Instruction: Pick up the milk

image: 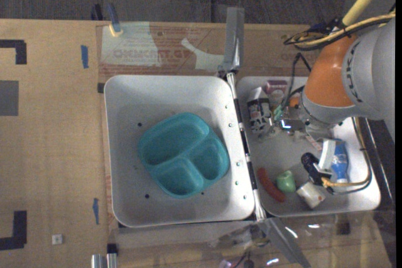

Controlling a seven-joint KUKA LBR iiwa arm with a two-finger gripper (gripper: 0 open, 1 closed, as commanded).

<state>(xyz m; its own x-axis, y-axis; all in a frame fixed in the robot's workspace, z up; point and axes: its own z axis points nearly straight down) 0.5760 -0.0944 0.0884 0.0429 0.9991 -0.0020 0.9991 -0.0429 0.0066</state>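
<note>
Over the right bin (279, 150), close to the wall it shares with the left bin (125, 110), the jaws are held low at the end of the arm (339, 81). Whether they are apart or together cannot be told, and nothing is seen between them. The milk (335, 160), taken to be the blue-and-white carton, lies well apart from the jaws, toward the view's right and lower in the frame, beyond the wrist and near the bin's right wall. Below the jaws in the view, a red sausage-like piece (270, 184), a green fruit (286, 181) and a white cup (311, 194) are laid near the front wall. A teal divided plate (182, 154) is seen on the jaws' other side, in the left bin. The task is judged barely begun. The milk is not yet reached, gripped or lifted, so a move across, a descent, a closing and a lift are all left.
</note>
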